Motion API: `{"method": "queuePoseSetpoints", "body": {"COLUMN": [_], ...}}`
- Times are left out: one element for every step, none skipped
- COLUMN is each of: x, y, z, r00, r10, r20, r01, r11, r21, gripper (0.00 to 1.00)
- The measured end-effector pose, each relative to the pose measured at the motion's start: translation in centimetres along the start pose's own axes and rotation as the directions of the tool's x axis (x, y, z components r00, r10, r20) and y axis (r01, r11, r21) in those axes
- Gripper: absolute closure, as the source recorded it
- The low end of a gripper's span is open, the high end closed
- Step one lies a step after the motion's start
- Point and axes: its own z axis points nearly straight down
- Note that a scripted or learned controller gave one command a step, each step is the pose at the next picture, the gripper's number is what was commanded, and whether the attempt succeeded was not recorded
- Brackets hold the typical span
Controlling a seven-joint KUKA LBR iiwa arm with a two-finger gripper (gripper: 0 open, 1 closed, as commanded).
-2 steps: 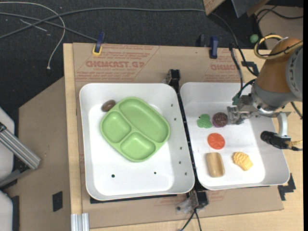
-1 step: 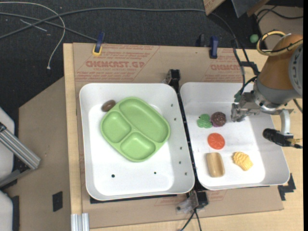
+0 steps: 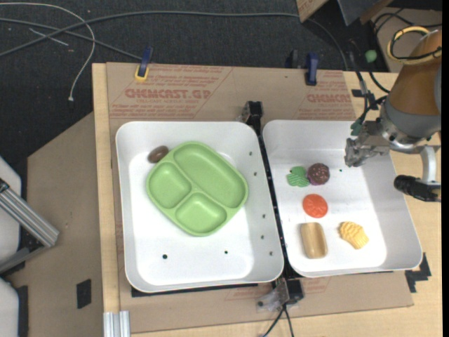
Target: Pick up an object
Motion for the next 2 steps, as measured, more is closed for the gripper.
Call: {"method": "queuePoseSetpoints", "body": {"x": [-0.9,-0.9], "y": [0.0,0.1], "z": [-4.8,-7.3], "r00": [1.0,1.0], "r10": [0.0,0.0], "r20": [0.0,0.0], "r01": [0.0,0.0], "r11": [1.0,1.0], "r21": [0.001,0.001], "gripper": [1.0,1.0]}}
